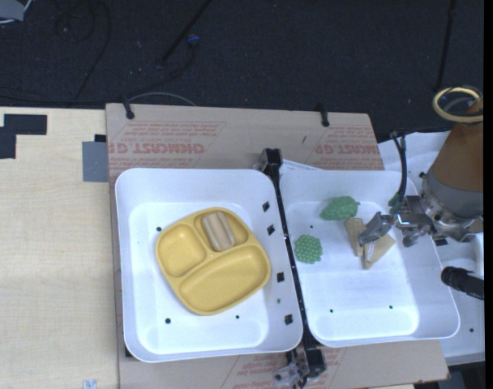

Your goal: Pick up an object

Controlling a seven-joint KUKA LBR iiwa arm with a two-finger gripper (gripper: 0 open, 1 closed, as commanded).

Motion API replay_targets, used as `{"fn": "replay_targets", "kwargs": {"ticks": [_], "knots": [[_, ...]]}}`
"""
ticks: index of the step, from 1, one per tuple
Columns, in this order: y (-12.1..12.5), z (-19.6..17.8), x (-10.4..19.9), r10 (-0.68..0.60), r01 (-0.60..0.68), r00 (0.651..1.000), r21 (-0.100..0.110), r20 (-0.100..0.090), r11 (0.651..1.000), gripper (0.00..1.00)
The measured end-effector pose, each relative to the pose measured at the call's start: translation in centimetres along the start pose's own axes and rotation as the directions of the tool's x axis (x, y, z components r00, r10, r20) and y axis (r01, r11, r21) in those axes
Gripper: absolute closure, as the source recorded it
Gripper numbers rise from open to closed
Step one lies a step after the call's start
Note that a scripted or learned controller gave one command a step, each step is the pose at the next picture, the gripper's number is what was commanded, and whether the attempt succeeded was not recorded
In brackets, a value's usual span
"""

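Jaws [375, 232] spread open, low in right bin [376, 314], beside tan wedge [381, 251]. Green pieces [339, 209] and [309, 249] nearby. Yellow divided plate [212, 259] in left bin [141, 298].

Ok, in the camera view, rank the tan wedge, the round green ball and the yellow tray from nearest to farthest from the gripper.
1. Tan wedge, right bin, right beside the gripper.
2. Green ball, right bin's left side.
3. Yellow tray, left bin, farthest.
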State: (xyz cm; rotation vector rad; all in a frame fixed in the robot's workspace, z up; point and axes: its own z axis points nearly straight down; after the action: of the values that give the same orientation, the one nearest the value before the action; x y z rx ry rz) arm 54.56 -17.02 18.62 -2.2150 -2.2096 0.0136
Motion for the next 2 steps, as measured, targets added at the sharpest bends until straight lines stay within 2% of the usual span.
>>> {"fn": "replay_targets", "kwargs": {"ticks": [1, 2], "knots": [[0.3, -0.7, 0.0, -0.002, 0.003, 1.000, -0.014, 0.003, 1.000, 0.00], [-0.7, 4.9, -0.2, -0.002, 0.002, 1.000, -0.008, 0.000, 1.000, 0.00]]}}
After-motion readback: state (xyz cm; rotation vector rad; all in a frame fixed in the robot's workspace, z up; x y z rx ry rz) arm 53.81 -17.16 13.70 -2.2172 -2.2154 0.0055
